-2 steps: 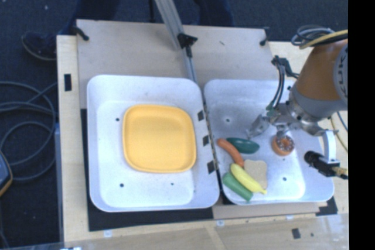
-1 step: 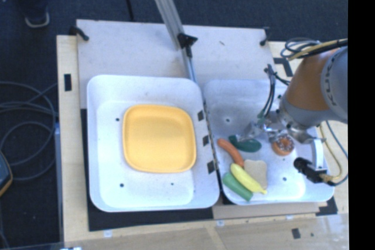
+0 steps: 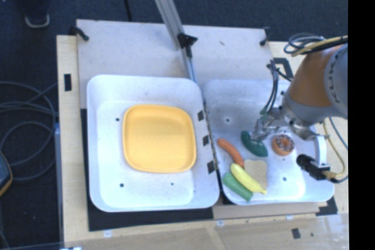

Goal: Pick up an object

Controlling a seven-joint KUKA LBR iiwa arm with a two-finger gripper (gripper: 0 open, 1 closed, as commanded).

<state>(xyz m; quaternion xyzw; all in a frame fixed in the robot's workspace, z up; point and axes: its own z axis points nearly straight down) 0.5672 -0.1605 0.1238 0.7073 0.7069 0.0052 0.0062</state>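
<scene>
The dark green object (image 3: 254,144) lies in the right bin (image 3: 234,96), at five o'clock from the frame's centre, beneath the end effector (image 3: 262,127), whose grip state I cannot tell.

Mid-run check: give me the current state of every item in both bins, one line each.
Yellow plate: flat in left bin.
Carrot: lying in right bin.
Dark green piece: under gripper.
Banana: lying against green vegetable.
Bread slice: flat.
Round orange item: resting, untouched.
</scene>
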